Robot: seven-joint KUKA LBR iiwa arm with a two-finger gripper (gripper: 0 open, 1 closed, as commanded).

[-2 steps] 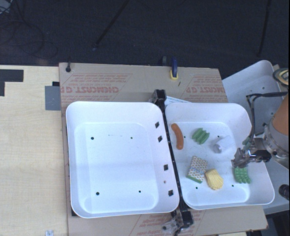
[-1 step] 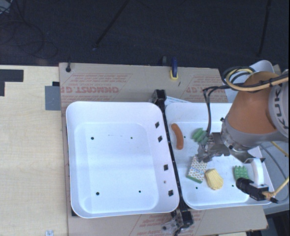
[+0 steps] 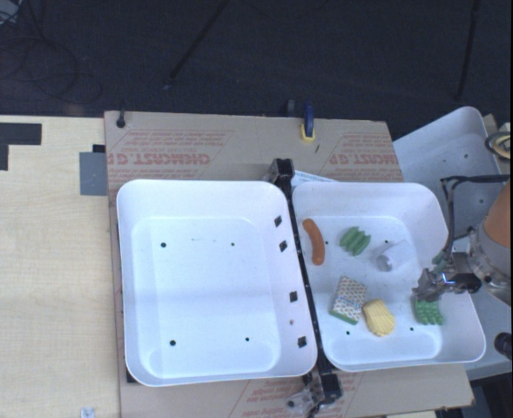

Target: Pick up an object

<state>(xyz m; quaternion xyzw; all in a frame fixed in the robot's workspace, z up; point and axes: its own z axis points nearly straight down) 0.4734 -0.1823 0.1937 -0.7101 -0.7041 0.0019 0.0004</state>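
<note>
A: Claw (image 3: 432,287) at the right edge of the frame, low over the right bin (image 3: 413,198), just above a green ridged piece (image 3: 428,312). Whether it was clenched or released, I could not tell.

B: And the other things?

A: To its left lay a yellow corn cob (image 3: 379,318) touching a checkered block (image 3: 349,299). Higher up sat a small grey item (image 3: 384,260), a second green piece (image 3: 354,240) and an orange sausage (image 3: 313,240). The left bin (image 3: 151,200) stood beside it on the table (image 3: 38,277).
</note>
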